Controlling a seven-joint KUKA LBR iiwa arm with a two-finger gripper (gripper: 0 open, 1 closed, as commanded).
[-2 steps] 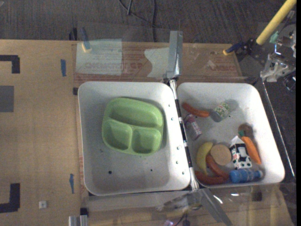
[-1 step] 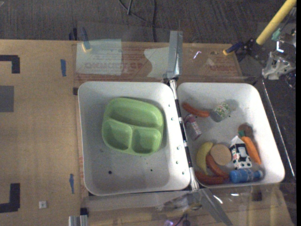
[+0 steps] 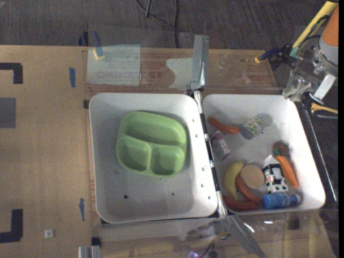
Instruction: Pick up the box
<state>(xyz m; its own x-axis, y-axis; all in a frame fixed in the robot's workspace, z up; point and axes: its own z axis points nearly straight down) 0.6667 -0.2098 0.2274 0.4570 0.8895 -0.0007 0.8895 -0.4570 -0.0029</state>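
Observation:
The box (image 3: pixel 273 178) is a small carton with black and white patches and a red top. It stands in the right bin (image 3: pixel 303 144), near the front right, between a tan round disc (image 3: pixel 251 176) and an orange carrot (image 3: pixel 287 170). My gripper (image 3: pixel 305 92) hangs over the bin's far right corner, well behind the box and apart from it. Nothing shows in its grasp.
The right bin also holds a red sausage (image 3: pixel 224 126), a grey can (image 3: pixel 252 127), a small bottle (image 3: pixel 220 145), a banana (image 3: pixel 232 177), a blue bottle (image 3: pixel 279 200) and a brown lump (image 3: pixel 279 148). A green divided plate (image 3: pixel 152 143) lies in the left bin (image 3: pixel 102 160).

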